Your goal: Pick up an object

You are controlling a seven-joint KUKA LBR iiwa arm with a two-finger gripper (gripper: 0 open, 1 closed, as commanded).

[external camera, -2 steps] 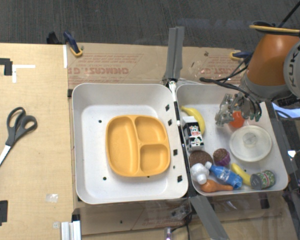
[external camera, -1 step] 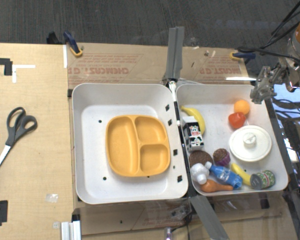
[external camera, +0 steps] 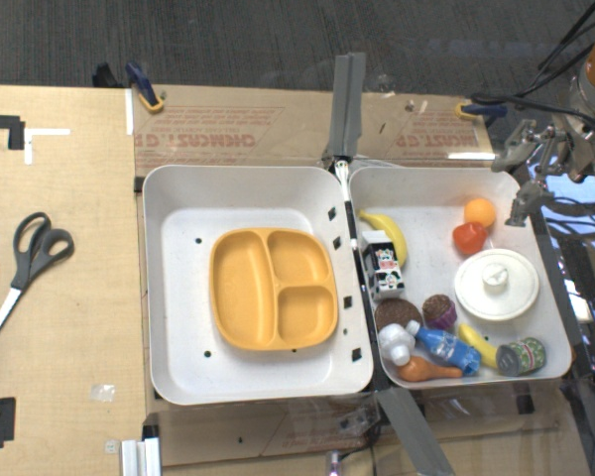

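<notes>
I read the gripper (external camera: 535, 181) as parked at the far right corner of the right bin (external camera: 431, 181), holding nothing I can see; how wide it stands, I cannot tell. Risk: the 2 nearest candidates, orange ball (external camera: 480, 211) and red tomato (external camera: 469, 237), touch each other and could roll or squirt aside when pinched. Both lie just left of and nearer than the gripper.

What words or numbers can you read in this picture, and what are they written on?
Red printing on the cardboard sheet behind the bins: it lies upside down from this view and is too blurred to read.
Black-and-white carton in the right bin: patterned print, too small to read.
Blue bottle: any label is too small to read.
Green can: markings too blurred to read.
Nothing here can be quoted for sure.
</notes>
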